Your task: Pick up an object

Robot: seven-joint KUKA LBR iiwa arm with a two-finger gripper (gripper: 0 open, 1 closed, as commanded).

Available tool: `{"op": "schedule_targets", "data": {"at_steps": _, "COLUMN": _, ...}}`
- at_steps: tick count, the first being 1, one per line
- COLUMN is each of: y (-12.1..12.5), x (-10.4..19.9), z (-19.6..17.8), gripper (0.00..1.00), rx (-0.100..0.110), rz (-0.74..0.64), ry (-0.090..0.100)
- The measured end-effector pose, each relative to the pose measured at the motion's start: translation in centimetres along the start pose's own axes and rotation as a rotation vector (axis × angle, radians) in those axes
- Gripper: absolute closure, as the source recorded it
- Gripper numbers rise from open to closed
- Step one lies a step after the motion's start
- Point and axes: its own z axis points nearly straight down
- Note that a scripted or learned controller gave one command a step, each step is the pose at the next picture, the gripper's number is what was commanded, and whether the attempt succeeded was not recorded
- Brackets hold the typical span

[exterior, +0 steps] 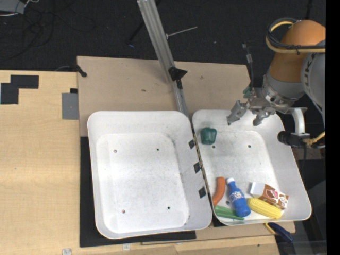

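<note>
Grey gripper (pixel 246 117) spread wide above right bin (pixel 289 169)

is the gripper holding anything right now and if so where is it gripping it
Nothing is held. The gripper hangs open above the far edge of the right bin, with empty space between its fingers; the green pepper lies apart in the bin.

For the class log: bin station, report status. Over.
Gripper open, nothing between its fingers, over right bin's far edge. Green pepper nearest, untouched. Carrot, blue bottle, corn clustered at near edge. Path clear.
</note>
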Motion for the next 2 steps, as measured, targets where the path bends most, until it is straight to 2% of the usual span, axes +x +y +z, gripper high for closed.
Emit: {"op": "schedule_targets", "data": {"at_steps": 2, "y": -0.8, "x": 0.3, "z": 10.0, "gripper": 0.0, "rx": -0.003, "rz": 0.0, "ry": 0.0}}
